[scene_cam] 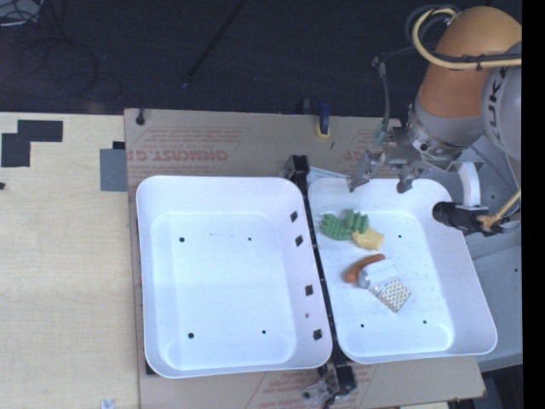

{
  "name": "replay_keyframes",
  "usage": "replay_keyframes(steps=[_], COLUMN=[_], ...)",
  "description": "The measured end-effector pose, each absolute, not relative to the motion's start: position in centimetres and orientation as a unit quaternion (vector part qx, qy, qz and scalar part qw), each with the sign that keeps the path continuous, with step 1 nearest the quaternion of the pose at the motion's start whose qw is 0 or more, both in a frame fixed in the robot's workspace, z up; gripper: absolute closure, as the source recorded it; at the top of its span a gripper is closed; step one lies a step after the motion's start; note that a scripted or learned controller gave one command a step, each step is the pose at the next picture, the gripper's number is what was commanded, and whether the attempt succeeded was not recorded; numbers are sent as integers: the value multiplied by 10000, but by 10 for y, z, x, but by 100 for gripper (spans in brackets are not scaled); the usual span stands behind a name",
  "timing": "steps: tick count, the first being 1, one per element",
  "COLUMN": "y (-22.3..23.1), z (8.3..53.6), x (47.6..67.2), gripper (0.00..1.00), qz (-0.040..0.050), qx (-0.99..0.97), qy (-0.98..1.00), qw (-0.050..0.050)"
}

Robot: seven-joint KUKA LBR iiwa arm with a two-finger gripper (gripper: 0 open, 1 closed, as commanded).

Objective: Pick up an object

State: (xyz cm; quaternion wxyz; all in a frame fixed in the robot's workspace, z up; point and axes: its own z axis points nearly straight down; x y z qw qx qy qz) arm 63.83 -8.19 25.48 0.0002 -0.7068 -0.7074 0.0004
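Speckled packet (392, 294) low in right bin (460, 331); hand (382, 177) above, fingers spread, empty.

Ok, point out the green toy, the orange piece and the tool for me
green toy (343, 225), camera view, middle of its body
orange piece (362, 268), camera view, its middle
tool (381, 180), camera view, between its fingertips

Arm (473, 66): grey body w/ a rounded orange band above the wrist, pale yellow cable looping over the top. Gripper (381, 175) is grey metal w/ 2 fingers. A thin grey wire runs beside it, and part of black lettering shows on the grey casing.
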Motion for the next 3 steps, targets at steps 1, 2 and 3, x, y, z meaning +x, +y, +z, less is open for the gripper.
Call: replay_keyframes(steps=[1, 2, 3], y=[-82, -148, -113], z=[265, 196, 325], x=[638, 549, 622], gripper=[100, 100, 100], qz=[5, 49, -46], qx=[-7064, -7100, -7050], qy=[-7078, -7042, -7092], qw=[6, 54, -62])
